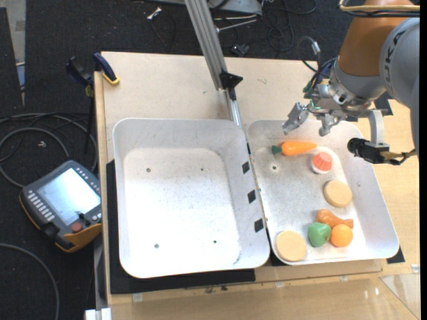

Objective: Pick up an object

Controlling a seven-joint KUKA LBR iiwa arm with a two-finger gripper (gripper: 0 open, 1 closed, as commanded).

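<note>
Single arm reaches in from the right; the pincer [312, 120] hangs above the far edge of the right bin [373, 192]. Its fingers [294, 121] are spread apart with nothing between them.

Key relation: the toy carrot [298, 148] lies just below the pincer in the frame, on the near side of it, on the bin floor at the far end. Its long axis runs left-right across the bin, green stem end toward the divider, orange tip toward the right. Judgement: it is the nearest candidate, and a grasp would go best with the fingers closing across the short width, not along the length. The height of the pincer above the bin floor cannot be read from this slanted view.

Other pieces in the right bin: a red-and-white round piece [322, 162] just beside the carrot's right tip; a tan disc [337, 193] mid-bin; a second tan disc [291, 245] at the near left corner; a green piece [319, 234] touching an orange ball [341, 235], with an orange-brown piece [328, 217] just behind them.

Left bin [127, 179] holds no toys.

Hard to make out: which way the fingertips face, since the wrist and cabling crowd them; exact identity of the green and orange-brown pieces. The arm's upper part is cut off by the frame edge.
</note>
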